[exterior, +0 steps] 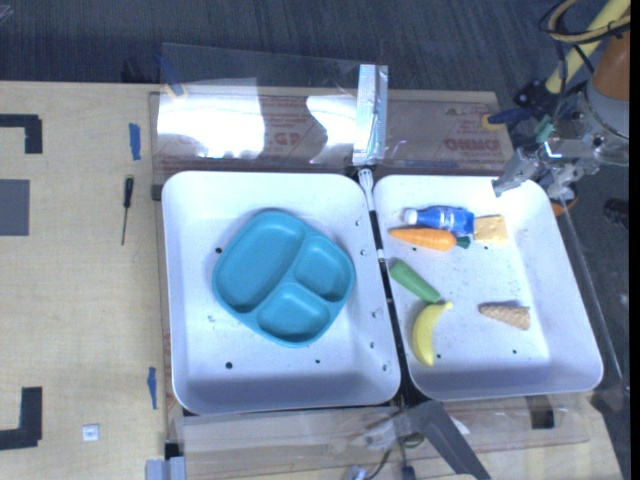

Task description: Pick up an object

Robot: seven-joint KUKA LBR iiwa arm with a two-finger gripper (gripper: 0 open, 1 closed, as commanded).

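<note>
Right bin [570,298]: carrot [422,237] against bottle [441,217].

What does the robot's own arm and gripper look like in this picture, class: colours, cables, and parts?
The arm shows an orange band, with yellow and black cables looping beside it. Below sits a grey metal gripper with small blue fittings.

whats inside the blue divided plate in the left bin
The blue divided plate in the left bin shows only bare blue in its three compartments. What lies under the plate is covered by it.
</note>
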